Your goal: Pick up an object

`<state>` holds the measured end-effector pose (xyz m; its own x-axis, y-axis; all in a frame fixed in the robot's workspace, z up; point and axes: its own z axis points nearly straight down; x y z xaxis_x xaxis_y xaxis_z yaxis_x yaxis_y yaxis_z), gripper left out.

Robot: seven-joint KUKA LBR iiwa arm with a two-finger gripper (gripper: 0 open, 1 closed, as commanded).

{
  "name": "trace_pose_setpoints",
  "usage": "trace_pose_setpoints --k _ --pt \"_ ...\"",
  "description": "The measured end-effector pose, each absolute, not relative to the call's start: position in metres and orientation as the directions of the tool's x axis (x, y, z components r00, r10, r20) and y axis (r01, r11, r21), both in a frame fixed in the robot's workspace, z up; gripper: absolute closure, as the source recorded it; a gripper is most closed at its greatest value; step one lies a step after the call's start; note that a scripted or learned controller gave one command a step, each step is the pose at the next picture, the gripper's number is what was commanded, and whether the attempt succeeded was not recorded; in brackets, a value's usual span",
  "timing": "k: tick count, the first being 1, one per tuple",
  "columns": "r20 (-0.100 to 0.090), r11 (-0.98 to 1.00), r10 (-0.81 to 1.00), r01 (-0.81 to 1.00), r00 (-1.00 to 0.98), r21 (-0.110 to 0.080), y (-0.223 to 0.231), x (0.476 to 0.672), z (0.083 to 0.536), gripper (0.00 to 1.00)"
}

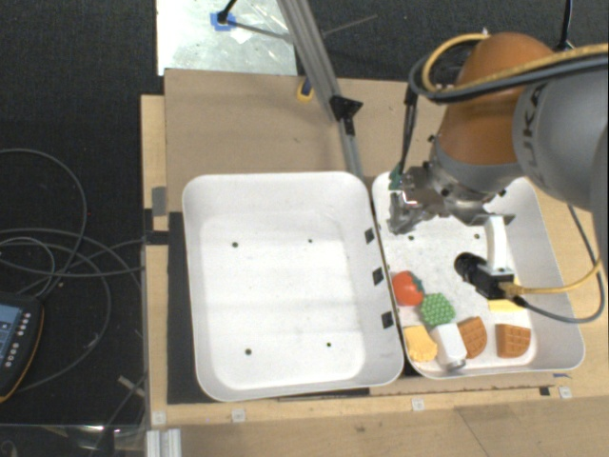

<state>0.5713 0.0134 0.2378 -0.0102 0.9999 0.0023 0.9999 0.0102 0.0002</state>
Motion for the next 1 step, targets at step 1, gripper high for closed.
trace_pose_setpoints --k 1 --pt "0.003 0.012 1.000 1.000 -0.012 0.001 0.0707 0.5587 0.2455 1.00"
